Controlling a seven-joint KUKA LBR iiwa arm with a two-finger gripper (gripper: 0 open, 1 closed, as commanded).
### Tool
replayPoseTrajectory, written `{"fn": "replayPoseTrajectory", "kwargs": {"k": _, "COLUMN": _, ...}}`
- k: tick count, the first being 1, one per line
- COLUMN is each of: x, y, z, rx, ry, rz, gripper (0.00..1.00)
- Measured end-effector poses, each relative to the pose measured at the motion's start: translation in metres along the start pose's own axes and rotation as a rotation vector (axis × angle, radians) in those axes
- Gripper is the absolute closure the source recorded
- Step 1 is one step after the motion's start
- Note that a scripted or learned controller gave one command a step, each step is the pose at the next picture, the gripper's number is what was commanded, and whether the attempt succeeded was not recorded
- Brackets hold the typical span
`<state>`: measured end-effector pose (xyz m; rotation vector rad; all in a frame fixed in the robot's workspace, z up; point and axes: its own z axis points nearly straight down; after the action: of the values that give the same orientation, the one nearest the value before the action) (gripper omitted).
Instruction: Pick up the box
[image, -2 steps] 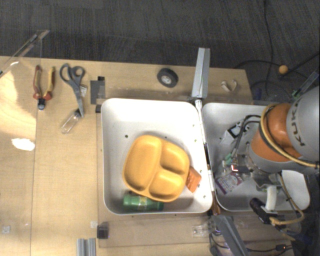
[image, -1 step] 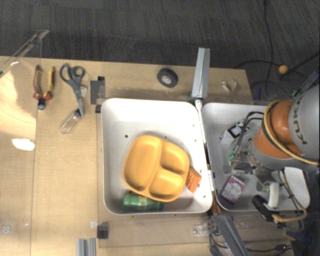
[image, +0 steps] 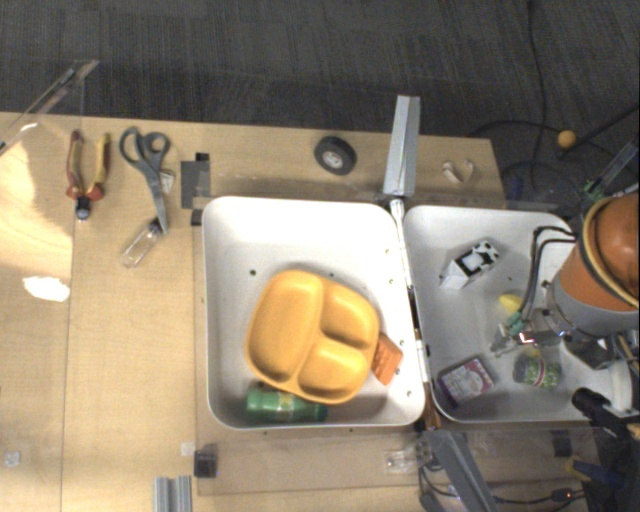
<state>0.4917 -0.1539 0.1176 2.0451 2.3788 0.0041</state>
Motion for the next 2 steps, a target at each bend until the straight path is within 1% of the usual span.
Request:
{"fn": "replayPoseTrajectory", "kwargs": {"k": 1, "x": 0.000, "y": 0.000, "z": 0.000, "rx": 0.000, "ry": 0.000, "rz": 0.000, "gripper": 0.00}}
{"fn": "replayPoseTrajectory", "kwargs": {"k": 2, "x": 0.038, "y": 0.005, "z": 0.028, "rx": -0.009, "ry": -0.004, "rz": 0.122, "gripper": 0.00}}
